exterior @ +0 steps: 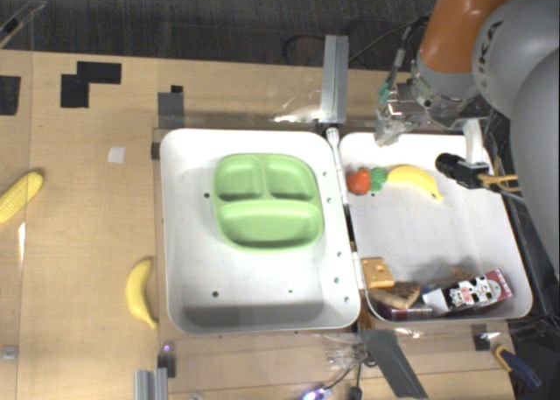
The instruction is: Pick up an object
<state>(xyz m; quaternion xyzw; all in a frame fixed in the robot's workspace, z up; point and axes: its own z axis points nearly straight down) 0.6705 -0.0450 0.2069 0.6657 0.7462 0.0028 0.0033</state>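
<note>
With the gripper [391, 123] above the right bin's [455, 258] far rim, jaw state indeterminate, and the nearest object, a banana [414, 179], lying just beside a tomato [359, 182], an off-centre descent may nudge both aside or strike the rim

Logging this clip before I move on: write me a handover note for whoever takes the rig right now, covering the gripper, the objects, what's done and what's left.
Gripper: above the far edge of the right bin, nothing visibly held; finger state unclear.
Right bin: banana, red and green toy near the far left corner; small packages along the near wall.
Left bin: green divided plate.
On the bench outside: second banana, corn cob.
Done: no pick yet.
Left: grasp and lift one object.
</note>
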